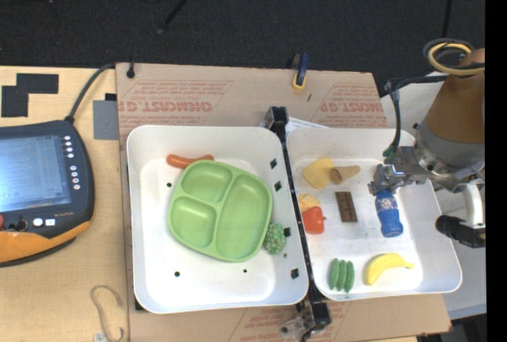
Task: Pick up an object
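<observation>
The right bin [444, 273] holds a blue bottle [389, 218], a yellow banana [386, 267], a green pea pod [341, 275], a brown chocolate bar [345, 206], a red pepper [314, 220] and a yellow wedge [319, 172] beside a tan piece [346, 172]. My gripper [386, 179] hangs at the end of the grey and orange arm, right over the top end of the blue bottle. Whether it touches the bottle is unclear.
In the left bin [150, 269] lie a green divided plate [220, 210], an orange carrot [188, 160] and a green bunch [276, 238]. A black divider with clips [289, 198] joins the bins. A teach pendant [43, 186] sits on the left.
</observation>
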Available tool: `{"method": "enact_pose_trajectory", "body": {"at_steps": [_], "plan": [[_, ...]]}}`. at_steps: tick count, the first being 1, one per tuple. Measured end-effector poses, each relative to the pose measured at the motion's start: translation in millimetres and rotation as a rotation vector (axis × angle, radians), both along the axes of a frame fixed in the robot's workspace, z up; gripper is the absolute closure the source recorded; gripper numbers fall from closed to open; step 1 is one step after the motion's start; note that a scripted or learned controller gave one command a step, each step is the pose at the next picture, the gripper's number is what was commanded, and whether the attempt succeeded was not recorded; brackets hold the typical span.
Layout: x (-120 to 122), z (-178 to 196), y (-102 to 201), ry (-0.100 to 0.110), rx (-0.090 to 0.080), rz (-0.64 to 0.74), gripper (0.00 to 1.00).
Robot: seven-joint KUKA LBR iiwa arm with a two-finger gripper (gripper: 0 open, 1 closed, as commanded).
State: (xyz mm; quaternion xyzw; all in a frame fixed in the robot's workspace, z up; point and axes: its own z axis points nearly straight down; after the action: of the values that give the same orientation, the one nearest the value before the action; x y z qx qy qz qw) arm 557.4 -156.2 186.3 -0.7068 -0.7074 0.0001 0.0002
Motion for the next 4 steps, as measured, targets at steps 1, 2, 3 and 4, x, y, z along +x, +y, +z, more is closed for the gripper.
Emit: {"method": "enact_pose_trajectory", "body": {"at_steps": [1,2,3,4], "plan": [[0.4,43.7,-1.2,-0.002,0.0,-0.001,1.0],[16.0,51.5,51.7,0.001,0.001,0.002,1.0],[18.0,34.2,94.9,0.004,0.002,0.002,1.0],[27.2,48.3,95.9,0.001,0.0,0.0,1.0]]}}
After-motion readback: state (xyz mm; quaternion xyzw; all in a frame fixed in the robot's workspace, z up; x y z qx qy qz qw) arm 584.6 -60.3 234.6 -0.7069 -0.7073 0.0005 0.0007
